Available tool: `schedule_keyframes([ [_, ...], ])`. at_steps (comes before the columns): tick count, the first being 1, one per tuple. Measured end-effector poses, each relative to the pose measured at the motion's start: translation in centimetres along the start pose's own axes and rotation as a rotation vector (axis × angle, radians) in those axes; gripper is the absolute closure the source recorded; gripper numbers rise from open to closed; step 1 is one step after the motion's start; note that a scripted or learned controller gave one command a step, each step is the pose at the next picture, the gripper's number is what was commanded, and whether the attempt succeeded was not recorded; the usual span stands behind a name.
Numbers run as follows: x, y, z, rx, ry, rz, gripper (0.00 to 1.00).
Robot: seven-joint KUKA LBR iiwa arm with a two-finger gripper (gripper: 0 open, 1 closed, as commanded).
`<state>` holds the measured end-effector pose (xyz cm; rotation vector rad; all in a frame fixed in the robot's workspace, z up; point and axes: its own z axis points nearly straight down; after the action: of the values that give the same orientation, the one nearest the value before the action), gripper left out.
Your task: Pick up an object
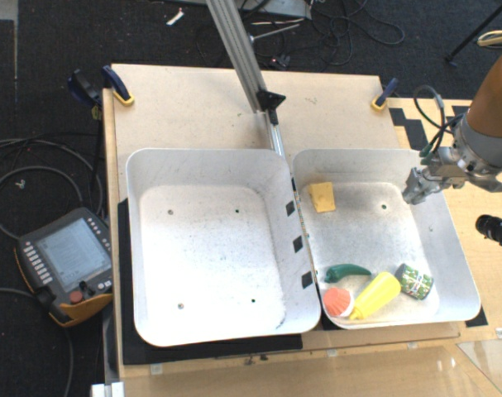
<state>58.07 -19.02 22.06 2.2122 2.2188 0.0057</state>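
Arm: you saw it reach in from the right, gripper [416, 187] hanging over the right bin's [449, 246] far right rim; whether its jaws were spread, you could not tell. Room: bare bin floor lay leftward of the jaws. Objects: tan block [322, 197] well left; yellow piece [375, 294], green can [415, 281], red ball [338, 302], green strip [347, 271] clustered nearer the camera, well apart from the jaws.

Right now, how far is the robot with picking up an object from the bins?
Nothing looks picked yet. The gripper is at the right bin's far right edge, with nothing visible in it. The yellow block lies near the bin's far left corner; the green piece, red piece, yellow bottle and green can lie along its near side. Reaching, grasping and lifting remain.
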Motion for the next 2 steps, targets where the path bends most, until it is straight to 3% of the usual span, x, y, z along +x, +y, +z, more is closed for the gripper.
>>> schedule_keyframes([
  [1,0.0,0.2,-4.4,0.002,0.001,-0.001,1.0],
  [2,5.0,0.5,-3.1,0.009,0.004,-0.004,1.0],
])
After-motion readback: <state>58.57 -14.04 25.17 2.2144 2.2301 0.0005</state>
